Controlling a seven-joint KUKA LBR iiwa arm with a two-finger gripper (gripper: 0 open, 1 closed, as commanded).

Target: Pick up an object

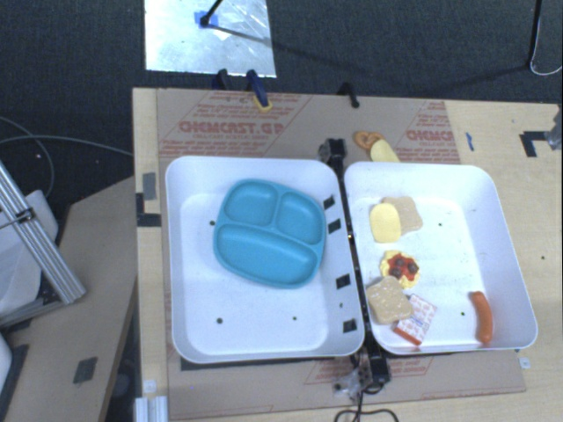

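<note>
At the bench's right bin: pick not yet begun, target to be chosen

Nearest the camera, along the front of the right bin, lie a red sausage, a red-and-white packet and a brown bread slice. The packet touches the bread, while the sausage lies well apart, alone near the right wall. Just behind them sits a yellow piece with red topping, and farther back a yellow cheese block leans against a tan toast slice. In the left bin rests a blue divided plate. Beyond the bins, on the cardboard, lie a small yellow piece and a brown one.

Everything rests on the bin floor, so I judge the task to be at its opening step: approach. The next move calls for choosing one item and coming down squarely over it. The sausage looks easiest, being isolated and closest to the side the arm enters from. How the gripper stands, spread or pressed together, I cannot tell, nor how far it is from any item
</note>
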